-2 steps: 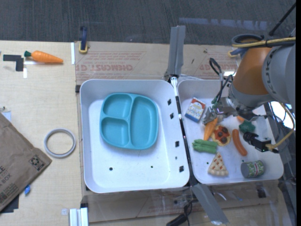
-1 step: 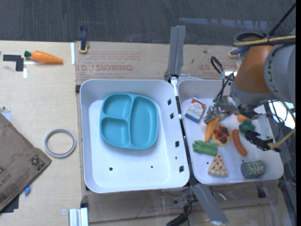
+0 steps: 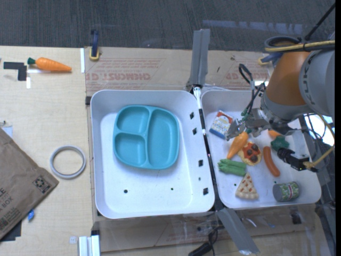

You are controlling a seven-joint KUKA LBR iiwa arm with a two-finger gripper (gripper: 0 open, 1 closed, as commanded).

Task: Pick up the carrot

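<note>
- The gripper (image 3: pixel 241 128) was down in the right bin (image 3: pixel 314 196), right at the top end of the carrot (image 3: pixel 237 144), which lay at a slant near that bin's left-middle.
- Honestly couldn't tell whether the thing had closed on the carrot or was just parked over it, since that spot was a dark blur of metal, so I wouldn't call it a grasp.
- My read on progress: the reach looked done, but the carrot was resting on the bin floor, so the lift itself was left to do.
- The carrot was a smooth orange plastic cone, thick end up by the gripper and tapering down-left toward the green beans (image 3: pixel 232 167).
- It was crowded in there: a slice of pizza (image 3: pixel 246 186), a round pizza-looking piece (image 3: pixel 251 153) just beside the carrot, a red sausage (image 3: pixel 271 161), a small can (image 3: pixel 286 191) on its side, and a white and blue packet (image 3: pixel 220 126).
- It all looked like glossy toy food, hard and a bit slippery I'd guess.
- The left bin (image 3: pixel 101 185) held a teal three-section plate (image 3: pixel 147 137), matte plastic with rounded corners.
- Funny bit: a second carrot (image 3: pixel 49 64) was sitting way off on the wooden bench, well apart from the arm, and a tape ring (image 3: pixel 67 161) lay out there too.
</note>
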